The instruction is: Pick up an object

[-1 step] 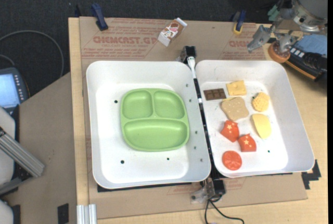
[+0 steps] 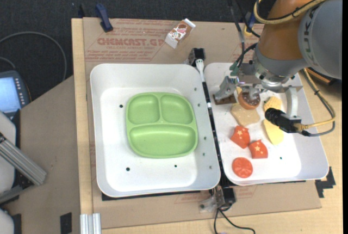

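My gripper is down in the right bin near its upper-left corner, fingers spread with nothing between them, toys just below it: tan piece, yellow banana, three red bits; green tray in left bin.

Green three-compartment plate in the left white bin; small red-and-white carton and blue clip on the cardboard-covered worktop.
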`<move>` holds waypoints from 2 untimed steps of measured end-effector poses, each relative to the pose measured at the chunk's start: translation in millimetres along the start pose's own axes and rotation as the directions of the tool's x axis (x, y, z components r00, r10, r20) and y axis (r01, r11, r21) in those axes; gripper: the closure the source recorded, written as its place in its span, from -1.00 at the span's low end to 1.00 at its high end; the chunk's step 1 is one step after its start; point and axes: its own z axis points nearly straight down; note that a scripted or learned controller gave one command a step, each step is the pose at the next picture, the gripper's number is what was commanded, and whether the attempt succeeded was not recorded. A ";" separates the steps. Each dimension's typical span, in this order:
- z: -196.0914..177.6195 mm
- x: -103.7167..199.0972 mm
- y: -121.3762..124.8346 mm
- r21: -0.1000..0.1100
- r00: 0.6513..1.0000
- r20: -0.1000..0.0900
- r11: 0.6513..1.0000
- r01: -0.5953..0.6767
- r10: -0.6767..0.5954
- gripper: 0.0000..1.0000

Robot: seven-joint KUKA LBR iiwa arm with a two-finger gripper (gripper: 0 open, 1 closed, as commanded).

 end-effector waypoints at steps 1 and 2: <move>69.1 -56.4 -16.1 -0.009 1.000 0.005 1.000 -0.012 0.012 -1.00; 89.2 -78.5 29.3 -0.007 1.000 0.008 1.000 -0.010 0.010 -1.00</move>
